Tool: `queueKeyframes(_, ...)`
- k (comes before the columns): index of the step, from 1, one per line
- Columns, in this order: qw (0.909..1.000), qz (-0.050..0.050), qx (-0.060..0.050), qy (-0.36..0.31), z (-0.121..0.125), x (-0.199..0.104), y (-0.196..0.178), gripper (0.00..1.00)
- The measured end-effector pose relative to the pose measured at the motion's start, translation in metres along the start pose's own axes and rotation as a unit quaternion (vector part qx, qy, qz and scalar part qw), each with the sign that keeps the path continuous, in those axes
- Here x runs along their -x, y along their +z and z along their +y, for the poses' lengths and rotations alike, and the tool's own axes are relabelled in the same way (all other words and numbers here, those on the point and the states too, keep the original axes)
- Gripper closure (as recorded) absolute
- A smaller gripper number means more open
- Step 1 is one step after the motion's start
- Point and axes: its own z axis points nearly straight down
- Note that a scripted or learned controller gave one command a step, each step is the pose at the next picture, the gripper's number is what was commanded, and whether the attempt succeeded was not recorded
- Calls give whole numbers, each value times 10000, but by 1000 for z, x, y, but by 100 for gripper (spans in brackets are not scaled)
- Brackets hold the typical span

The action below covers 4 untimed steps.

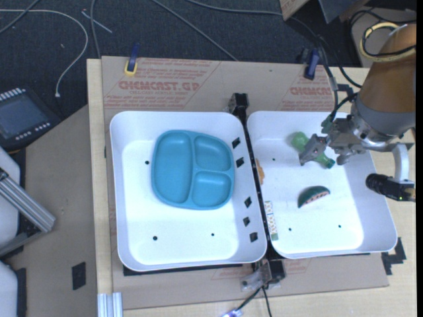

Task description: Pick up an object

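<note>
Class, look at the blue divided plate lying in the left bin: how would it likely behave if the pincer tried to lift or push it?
The blue divided plate looks like moulded plastic, so probably stiff and light. It lies flat in the left bin, so it would likely slide rather than tip or roll. Its low rim and smooth surface may make it slip from a pincer.

Dark carpet floor strewn with white cables.

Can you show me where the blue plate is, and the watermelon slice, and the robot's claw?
blue plate (193,170): camera view, on its middle ridge, left bin.
watermelon slice (312,195): camera view, on its green rind, right bin.
gripper (316,154): camera view, between the fingertips, over the right bin.
</note>
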Motion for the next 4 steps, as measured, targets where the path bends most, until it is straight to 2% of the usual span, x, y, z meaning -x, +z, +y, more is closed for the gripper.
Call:
queueKeyframes(1,10000,-9,66,-14,3,0,-7,0)
queueKeyframes(2,10000,-3,37,-12,1,-10,51,0)
queueKeyframes(3,10000,-5,39,-13,9,-13,110,0)
queueKeyframes(4,10000,-7,50,-10,9,-13,129,0)
